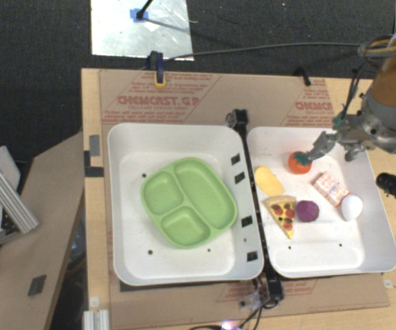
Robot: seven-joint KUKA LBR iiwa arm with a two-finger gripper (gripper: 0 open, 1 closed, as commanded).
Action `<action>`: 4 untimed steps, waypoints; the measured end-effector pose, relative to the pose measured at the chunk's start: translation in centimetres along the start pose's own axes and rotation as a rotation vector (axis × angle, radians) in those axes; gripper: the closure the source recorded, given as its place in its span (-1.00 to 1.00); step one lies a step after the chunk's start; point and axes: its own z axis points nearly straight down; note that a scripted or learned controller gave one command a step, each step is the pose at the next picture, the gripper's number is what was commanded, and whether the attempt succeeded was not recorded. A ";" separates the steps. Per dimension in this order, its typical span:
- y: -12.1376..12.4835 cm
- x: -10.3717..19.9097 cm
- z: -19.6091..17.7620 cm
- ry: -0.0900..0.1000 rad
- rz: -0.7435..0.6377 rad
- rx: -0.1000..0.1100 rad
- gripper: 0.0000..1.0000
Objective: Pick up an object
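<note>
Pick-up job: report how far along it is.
Done: the two-finger gripper has reached the small orange-red tomato toy in the right white bin. In hand: closing in on it; a grasp isn't visible. Left: gripping and lifting; it sits on the bin floor.

You had two bins side by side on the bench (184, 81). In the left bin (126, 184) lay a divided plate (188, 201), near the middle. In the right bin (370, 253), a tomato (298, 162) sat toward the back, with the gripper (306, 158) right at it. In front of the tomato and to its left lay a banana piece (268, 181); a pizza slice (282, 214) lay just in front of that. Right of the pizza slice sat a round fruit (308, 210), nearly touching it. A small carton (331, 188) lay behind and right of the fruit, and an egg (351, 207) sat just right of the carton, toward the front. Behind the bench, a sheet (139, 19) lay on the floor.
</note>
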 end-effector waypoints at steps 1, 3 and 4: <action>0.2 0.0 -0.8 -0.002 -0.002 -0.013 -1.00; 0.3 0.5 7.6 -0.001 -0.001 -0.010 -1.00; -0.3 0.0 12.2 -0.001 0.000 -0.009 -1.00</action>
